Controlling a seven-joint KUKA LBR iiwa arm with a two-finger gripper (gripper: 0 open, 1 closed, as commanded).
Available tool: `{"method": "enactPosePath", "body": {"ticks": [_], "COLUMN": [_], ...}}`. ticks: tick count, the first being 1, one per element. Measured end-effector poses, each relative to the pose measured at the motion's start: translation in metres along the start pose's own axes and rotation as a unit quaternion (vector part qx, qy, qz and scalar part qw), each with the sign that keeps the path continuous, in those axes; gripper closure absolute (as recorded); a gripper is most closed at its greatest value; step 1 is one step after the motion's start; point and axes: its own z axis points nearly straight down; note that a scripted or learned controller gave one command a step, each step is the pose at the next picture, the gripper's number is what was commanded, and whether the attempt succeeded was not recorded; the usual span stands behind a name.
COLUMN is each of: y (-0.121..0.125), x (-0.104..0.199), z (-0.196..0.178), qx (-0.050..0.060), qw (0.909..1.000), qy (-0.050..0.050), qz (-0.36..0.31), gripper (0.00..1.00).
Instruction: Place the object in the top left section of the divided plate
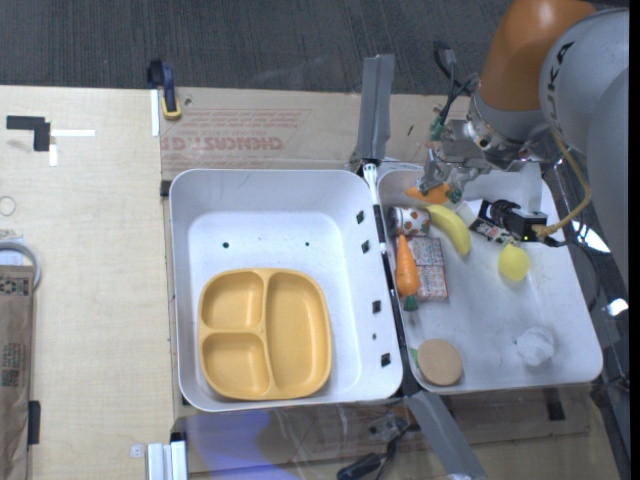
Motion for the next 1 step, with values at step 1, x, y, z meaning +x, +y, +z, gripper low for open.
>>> {"method": "enactPosePath", "body": {"ticks": [1], "y": [0.0001], "x": [0.0067], "z": [-0.0955], "qx": [-0.001], "qw": [0.9937], "qy": [0.0], "qz": [-0.112], "gripper": [1.0]}}
